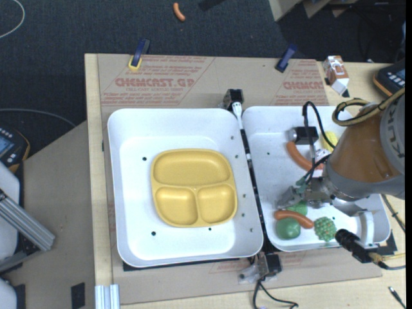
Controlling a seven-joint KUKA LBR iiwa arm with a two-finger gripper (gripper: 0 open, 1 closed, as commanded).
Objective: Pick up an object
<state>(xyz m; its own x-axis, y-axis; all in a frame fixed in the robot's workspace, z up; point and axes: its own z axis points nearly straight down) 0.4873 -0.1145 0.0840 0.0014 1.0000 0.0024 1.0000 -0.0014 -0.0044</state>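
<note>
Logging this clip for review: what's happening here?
The arm reaches from the right into the right bin, its pincer low over a cluster of toy food: a sausage, a green ball and a broccoli piece. Another sausage lies further back. Whether anything is gripped can't be told. The left bin holds a yellow tray.
</note>
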